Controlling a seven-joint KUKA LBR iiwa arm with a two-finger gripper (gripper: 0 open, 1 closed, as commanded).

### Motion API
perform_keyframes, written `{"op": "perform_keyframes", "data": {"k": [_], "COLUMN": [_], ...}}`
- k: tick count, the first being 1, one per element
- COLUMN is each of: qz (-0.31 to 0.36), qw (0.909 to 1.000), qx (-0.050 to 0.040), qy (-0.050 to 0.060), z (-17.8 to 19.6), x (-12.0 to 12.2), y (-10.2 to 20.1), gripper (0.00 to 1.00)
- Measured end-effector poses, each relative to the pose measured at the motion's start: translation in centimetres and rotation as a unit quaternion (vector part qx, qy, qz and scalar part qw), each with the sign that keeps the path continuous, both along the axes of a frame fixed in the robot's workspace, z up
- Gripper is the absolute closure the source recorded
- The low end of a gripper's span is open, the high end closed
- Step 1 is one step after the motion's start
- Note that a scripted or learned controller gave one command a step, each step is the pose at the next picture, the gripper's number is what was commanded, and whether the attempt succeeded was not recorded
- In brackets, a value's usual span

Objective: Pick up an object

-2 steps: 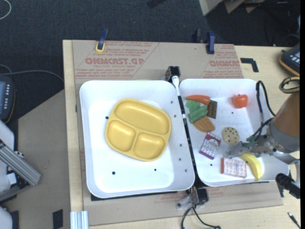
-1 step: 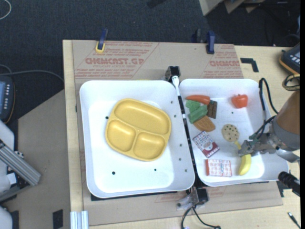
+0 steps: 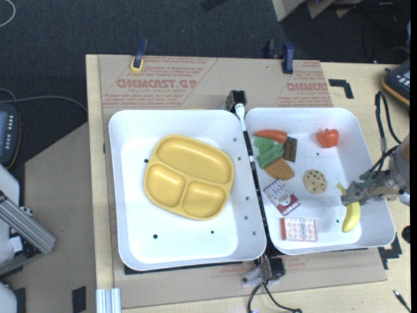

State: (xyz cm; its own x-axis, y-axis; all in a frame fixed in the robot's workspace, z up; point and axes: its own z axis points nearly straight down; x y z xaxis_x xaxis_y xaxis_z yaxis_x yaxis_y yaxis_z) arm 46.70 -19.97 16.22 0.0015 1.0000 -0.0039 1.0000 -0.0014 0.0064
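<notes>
My gripper [image 3: 352, 196] hangs low over the right edge of the right bin [image 3: 339, 119], reaching in from the right. Just below it lies a small yellow banana [image 3: 350, 219], its upper end right at the gripper's tip; whether they touch is unclear. A round speckled cookie [image 3: 315, 181] sits a little left of the gripper. Further left lie a red-and-white packet [image 3: 281, 196] and a second one [image 3: 298, 229] near the front wall.
At the back of the right bin are a red pepper [image 3: 328, 137], an orange-red carrot [image 3: 270, 135], a green piece [image 3: 267, 152], a brown block [image 3: 290, 149] and an orange wedge [image 3: 281, 169]. The left bin [image 3: 130, 227] holds a yellow divided plate [image 3: 189, 178].
</notes>
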Motion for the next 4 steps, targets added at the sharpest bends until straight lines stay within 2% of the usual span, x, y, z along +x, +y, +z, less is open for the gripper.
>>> {"op": "perform_keyframes", "data": {"k": [1,2,3,4], "qz": [0.001,0.001,0.004,0.004], "qw": [1.0,1.0,1.0,1.0], "qx": [0.0,0.0006,0.0019,0.0024], "qy": [0.0,0.001,0.001,0.002], "z": [4.5,6.4,7.0,7.0], "x": [0.2,0.3,4.5,6.7], "y": [-0.7,-0.7,3.7,8.4], "gripper": [1.0,1.0,1.0,1.0]}}
